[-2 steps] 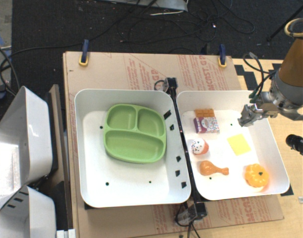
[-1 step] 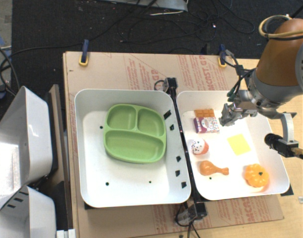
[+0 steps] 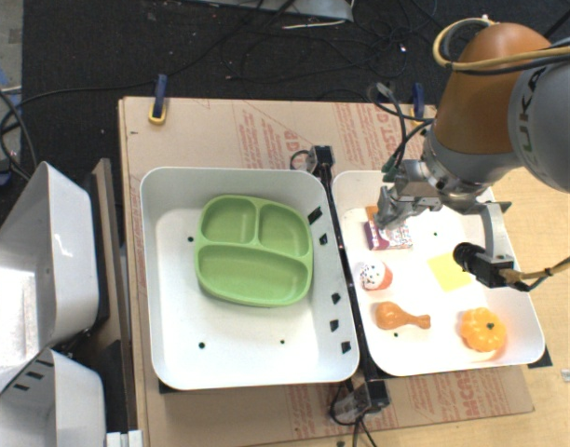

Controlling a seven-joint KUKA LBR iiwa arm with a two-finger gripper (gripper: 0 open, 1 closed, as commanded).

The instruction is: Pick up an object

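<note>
Nearest my camera, along the right bin's [image 3: 532, 357] front edge, I see one orange plastic pumpkin [image 3: 481, 330] and one orange toy drumstick [image 3: 400, 318]. Just behind the drumstick sits one small white ball with red marks [image 3: 373, 275], and to its right lies one flat yellow square [image 3: 449, 272]. Farther back lies one small pink-and-white carton [image 3: 393, 237]. That makes five loose items there. The left bin [image 3: 164, 277] holds a single green plastic tray with three compartments [image 3: 255, 250].

The gripper [image 3: 393, 207] hangs right over the carton's rear edge. From this angle I cannot tell how wide it stands, and I see nothing clearly held in it. I judge this the approach step, with the carton the likely target. Next I'd want the arm squared over the carton, then lowered, closed and lifted straight up.
</note>
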